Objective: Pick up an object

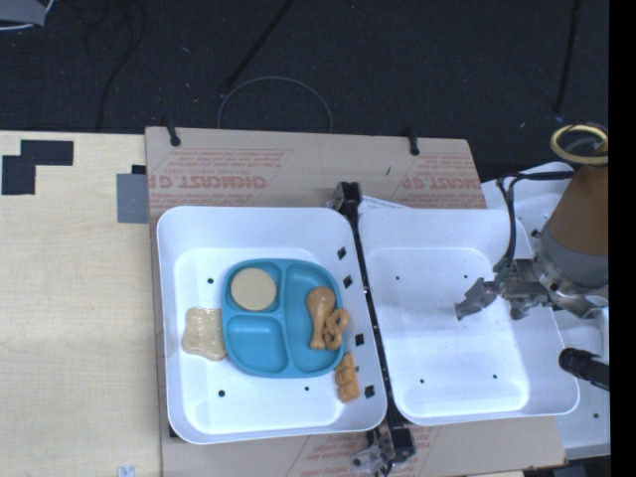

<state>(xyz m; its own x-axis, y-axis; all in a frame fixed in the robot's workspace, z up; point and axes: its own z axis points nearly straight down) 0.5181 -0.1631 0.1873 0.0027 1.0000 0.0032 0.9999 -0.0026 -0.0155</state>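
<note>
The objects to pick all lie in the left bin (199,237). A blue divided tray (281,318) sits at its middle and serves as the landmark. In the tray's upper left compartment rests a round tan cookie (252,289). In the tray's right compartment lies a brown pretzel-like pastry (326,318), long and twisted, running along that compartment. Just off the tray's left edge, touching or nearly touching it, a pale cracker-like piece (204,333) lies flat on the bin floor. Just beyond the tray's lower right corner a small orange-brown piece (346,377) lies close to the bin's right wall.

To the right of the tray, past the black divider between the bins, is the right bin (437,386). The gripper (473,302) hangs over that bin's right half, well apart from the tray and from every object. It carries nothing; whether its fingers are apart or together cannot be told. The grey arm (581,227) reaches in behind it. Both bins rest on a cardboard sheet (298,167) on the desk (70,316).
</note>
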